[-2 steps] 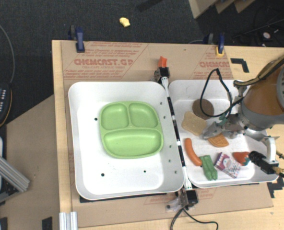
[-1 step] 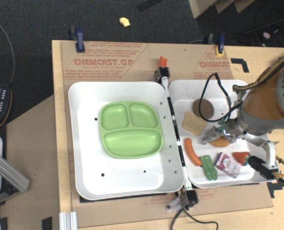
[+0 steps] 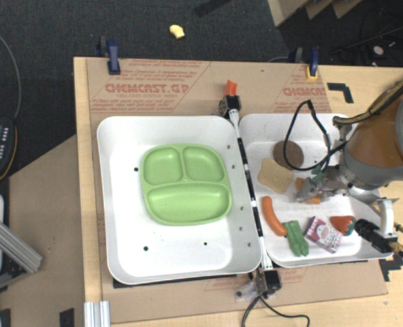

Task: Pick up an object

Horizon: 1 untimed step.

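"CHEMCAST GP" is printed in red on the brown board (image 3: 154, 87) behind the bins, while the gripper (image 3: 310, 189) is lowered mid-right bin (image 3: 256, 131), jaw state unclear, beside the tan block (image 3: 275, 176) and orange sausage (image 3: 273, 218).

Orange sausage (image 3: 274, 216) lies aslant beside green pickle (image 3: 296, 238) in right bin (image 3: 278, 256)

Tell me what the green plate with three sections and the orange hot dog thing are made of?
The green plate looks like smooth moulded plastic: one even colour, soft rounded dividers, a slight sheen. The orange hot dog is probably toy plastic or rubber, since its colour is flat and its ends are neatly rounded, though it is too small to be sure.
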Each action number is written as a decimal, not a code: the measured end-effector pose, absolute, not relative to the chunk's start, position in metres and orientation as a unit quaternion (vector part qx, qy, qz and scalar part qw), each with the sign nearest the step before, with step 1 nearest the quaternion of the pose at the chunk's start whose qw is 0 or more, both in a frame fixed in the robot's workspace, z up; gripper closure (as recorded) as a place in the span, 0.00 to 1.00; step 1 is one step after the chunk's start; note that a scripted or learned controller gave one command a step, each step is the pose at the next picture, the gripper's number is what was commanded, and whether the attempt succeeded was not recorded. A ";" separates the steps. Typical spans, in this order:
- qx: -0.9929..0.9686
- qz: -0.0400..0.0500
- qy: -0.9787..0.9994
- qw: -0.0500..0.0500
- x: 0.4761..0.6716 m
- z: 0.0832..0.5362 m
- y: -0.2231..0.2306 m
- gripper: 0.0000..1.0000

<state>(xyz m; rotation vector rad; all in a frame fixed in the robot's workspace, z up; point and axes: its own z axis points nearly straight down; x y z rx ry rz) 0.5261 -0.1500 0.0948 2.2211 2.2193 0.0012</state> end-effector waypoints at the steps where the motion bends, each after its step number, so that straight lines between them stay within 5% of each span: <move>1: 0.704 0.004 0.710 0.003 0.531 0.191 -0.079 1.00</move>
